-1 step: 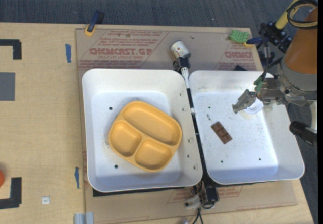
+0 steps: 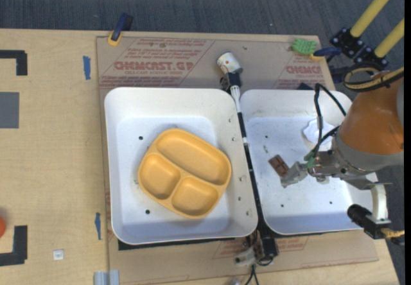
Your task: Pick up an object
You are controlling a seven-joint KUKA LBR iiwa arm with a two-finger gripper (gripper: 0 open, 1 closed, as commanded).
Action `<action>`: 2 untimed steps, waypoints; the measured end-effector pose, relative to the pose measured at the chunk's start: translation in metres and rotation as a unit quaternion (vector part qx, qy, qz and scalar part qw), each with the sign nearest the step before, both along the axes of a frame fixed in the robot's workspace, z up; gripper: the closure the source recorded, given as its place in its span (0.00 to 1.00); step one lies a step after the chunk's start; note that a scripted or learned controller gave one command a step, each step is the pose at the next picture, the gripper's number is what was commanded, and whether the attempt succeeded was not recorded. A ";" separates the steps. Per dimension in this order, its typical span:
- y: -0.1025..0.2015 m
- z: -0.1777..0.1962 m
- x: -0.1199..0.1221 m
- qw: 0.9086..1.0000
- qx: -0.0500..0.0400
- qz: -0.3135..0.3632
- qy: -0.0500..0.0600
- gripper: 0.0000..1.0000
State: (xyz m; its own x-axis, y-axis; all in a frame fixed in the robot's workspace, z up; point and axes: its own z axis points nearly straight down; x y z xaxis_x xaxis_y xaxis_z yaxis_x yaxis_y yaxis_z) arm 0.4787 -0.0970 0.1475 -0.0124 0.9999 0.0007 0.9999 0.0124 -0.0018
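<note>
the gripper (image 2: 290, 176) hangs low in the right bin (image 2: 321, 216); whether its fingers are apart or together cannot be told. a small brown object (image 2: 277, 164) lies just beside the fingertips. a yellow divided tray (image 2: 185, 172) sits well apart, in the left bin (image 2: 128, 117).

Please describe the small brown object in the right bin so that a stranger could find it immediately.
Look in the right bin, near its middle. The brown piece lies just left of the gripper; it is small, dark and blocky, unlike the white crumpled item further right.
</note>
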 end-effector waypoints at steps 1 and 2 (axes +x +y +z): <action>0.004 -0.062 0.076 1.000 -0.001 0.022 -0.003 0.00; 0.005 -0.052 0.077 1.000 0.000 0.022 -0.004 1.00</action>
State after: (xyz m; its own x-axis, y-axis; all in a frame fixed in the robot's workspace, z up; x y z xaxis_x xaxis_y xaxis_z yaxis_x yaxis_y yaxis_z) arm 0.5556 -0.0923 0.0957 -0.0566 0.9984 -0.0002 0.9984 0.0566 0.0070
